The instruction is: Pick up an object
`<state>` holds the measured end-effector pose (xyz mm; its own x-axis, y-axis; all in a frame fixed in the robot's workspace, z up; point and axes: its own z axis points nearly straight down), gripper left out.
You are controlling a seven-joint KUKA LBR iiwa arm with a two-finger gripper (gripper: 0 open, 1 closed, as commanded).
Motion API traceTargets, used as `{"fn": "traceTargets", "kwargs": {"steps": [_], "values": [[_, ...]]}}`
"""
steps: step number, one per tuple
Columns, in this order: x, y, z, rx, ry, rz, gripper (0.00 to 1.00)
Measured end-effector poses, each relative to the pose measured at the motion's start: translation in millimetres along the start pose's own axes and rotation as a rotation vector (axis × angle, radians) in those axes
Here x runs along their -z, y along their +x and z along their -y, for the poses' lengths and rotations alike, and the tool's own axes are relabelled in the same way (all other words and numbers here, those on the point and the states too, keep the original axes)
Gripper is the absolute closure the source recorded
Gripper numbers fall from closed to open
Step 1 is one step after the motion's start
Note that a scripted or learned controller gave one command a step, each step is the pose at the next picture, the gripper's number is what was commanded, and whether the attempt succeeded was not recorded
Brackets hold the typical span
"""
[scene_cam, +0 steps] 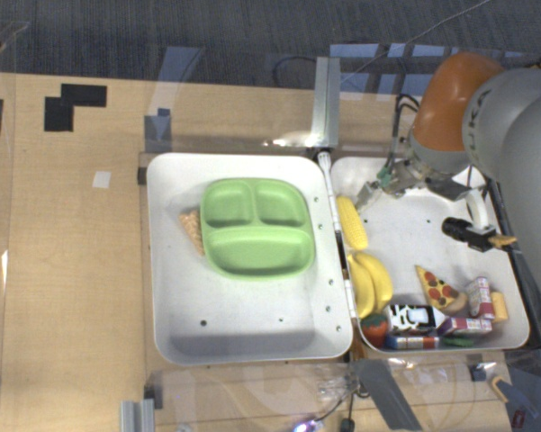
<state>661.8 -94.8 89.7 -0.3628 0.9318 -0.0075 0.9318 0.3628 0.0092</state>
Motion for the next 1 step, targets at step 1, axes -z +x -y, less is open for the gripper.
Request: {"fn": "traceTargets", "kwargs": {"steps": [1], "values": [[-0.3, -1.6, -4.1, 0.044, 0.008, -0.001, 0.0]]}}
